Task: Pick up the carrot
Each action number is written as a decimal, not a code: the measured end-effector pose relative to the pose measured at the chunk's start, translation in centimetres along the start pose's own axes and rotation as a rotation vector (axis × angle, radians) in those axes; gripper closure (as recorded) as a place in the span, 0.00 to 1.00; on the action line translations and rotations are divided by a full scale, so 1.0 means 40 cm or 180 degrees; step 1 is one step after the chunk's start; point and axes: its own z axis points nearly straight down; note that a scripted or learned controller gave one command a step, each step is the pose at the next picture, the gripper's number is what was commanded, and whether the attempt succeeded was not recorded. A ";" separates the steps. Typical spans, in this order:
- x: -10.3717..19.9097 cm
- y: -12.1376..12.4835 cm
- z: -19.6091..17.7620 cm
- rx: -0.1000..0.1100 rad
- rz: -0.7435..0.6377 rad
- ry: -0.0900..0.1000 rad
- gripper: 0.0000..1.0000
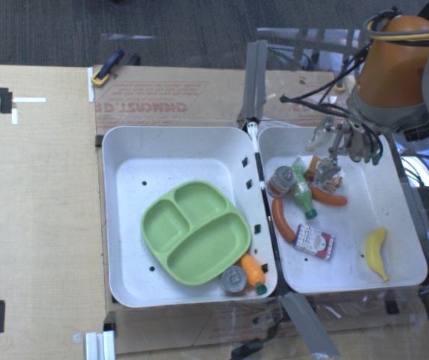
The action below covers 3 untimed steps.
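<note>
The carrot (252,269) is a short orange piece with a green end. It lies in the left bin (124,137), at the front right corner, between the green plate (196,232) and the bin wall. A grey round tin (233,279) touches its left side. My gripper (328,172) hangs low over the back of the right bin (398,223), far from the carrot. It sits just above an orange sausage (328,196) and beside a green bottle (302,193). The wrist and cables hide its tips.
The right bin also holds a small can (283,178), a second long sausage (282,220), a red packet (314,241) and a banana (377,252). A raised divider (259,186) separates the two bins. The three-compartment plate fills most of the left bin's floor.
</note>
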 end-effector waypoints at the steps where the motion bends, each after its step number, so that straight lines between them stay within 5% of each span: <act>1: 0.000 -0.001 0.000 0.0000 0.0001 0.0001 0.00; 2: 0.062 -0.072 0.061 0.0001 -0.0356 0.0010 0.00; 3: 0.041 -0.097 0.009 -0.0001 -0.1221 -0.0002 0.00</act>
